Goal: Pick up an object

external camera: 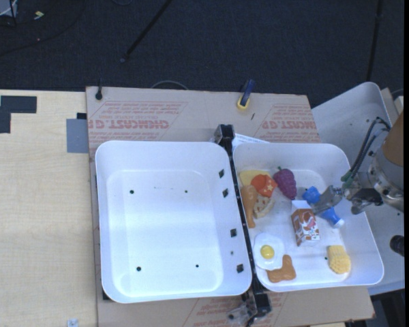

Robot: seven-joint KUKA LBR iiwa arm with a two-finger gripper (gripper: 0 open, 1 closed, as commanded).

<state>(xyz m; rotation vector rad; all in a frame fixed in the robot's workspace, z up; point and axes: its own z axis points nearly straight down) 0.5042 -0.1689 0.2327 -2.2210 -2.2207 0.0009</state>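
Observation:
The right bin (362, 231) holds several toy foods: purple grapes (285, 181), a red tomato (263, 184) on a yellow wedge (249, 177), a tan slice (253, 207), a brown and red carton (305, 226), a fried egg (268, 251), an orange biscuit (281, 272) and yellow corn (338, 258). A blue object (311, 195) lies near the bin's middle right, with another blue piece (335, 217) just below. My gripper (332, 201) reaches in from the right and hangs low over this blue object, partly covering it.
The left bin (99, 203) sits beside the right one, with a black divider (233, 203) between them. Both rest on cardboard (163, 118). A blue and yellow clamp (245, 95) sits at the cardboard's far edge. The arm's body (388, 176) overhangs the right bin's right rim.

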